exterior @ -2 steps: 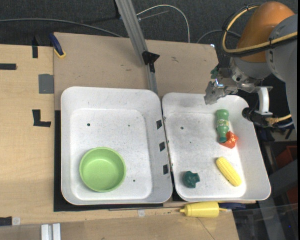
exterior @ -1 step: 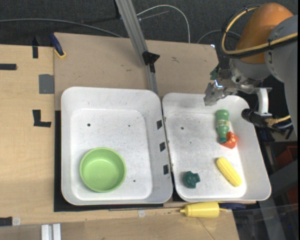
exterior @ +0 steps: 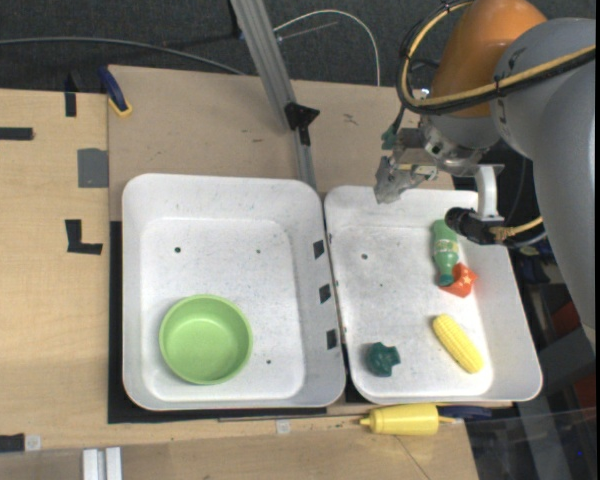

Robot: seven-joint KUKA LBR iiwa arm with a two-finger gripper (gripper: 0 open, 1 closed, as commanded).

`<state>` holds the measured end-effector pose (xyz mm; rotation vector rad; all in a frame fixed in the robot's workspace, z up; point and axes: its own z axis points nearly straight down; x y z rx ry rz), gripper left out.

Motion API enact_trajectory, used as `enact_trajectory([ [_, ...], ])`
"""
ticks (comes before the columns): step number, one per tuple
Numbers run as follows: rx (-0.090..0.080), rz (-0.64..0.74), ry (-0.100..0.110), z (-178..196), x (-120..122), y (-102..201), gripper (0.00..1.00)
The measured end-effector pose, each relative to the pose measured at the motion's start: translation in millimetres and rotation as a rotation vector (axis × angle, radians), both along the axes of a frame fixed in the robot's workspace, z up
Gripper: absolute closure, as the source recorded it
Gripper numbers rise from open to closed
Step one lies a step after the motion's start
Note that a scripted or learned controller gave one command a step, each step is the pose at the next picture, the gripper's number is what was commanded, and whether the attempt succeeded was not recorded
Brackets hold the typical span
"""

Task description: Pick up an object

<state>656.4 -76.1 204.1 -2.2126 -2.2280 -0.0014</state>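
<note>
The jaws (exterior: 390,190) of the grey arm hang over the far rim of the right shallow white bin (exterior: 500,373), at about twelve o'clock of that bin, and nothing is seen between them; if they are open or closed I cannot tell, because they look small and dark from this slant.

In the right bin lie four things. A green plastic bottle-shaped toy (exterior: 444,246) rests near the three o'clock side, and a small red plastic piece (exterior: 460,281) touches its near end. A yellow plastic corn cob (exterior: 458,343) lies tilted toward five o'clock. A small dark green lumpy toy (exterior: 382,358) sits near six o'clock, well apart from the corn.

The left shallow white bin (exterior: 140,198) carries a round light green plastic bowl (exterior: 206,339), upright, at about seven o'clock of that bin.

On the wooden worktop (exterior: 40,288), just beside the near rim of the right bin, lies a yellow plastic object (exterior: 404,420) on its side.
</note>
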Motion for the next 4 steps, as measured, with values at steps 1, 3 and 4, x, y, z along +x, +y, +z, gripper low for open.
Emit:
enact_trajectory([
  [1, 0.000, -0.001, 0.001, 3.3, -3.3, 44.3, 1.00],
  [3, 0.001, 0.000, 0.000, 32.7, -4.7, 156.1, 1.00],
  [4, -0.002, -0.003, 0.001, 23.8, 5.6, 176.7, 1.00],
])
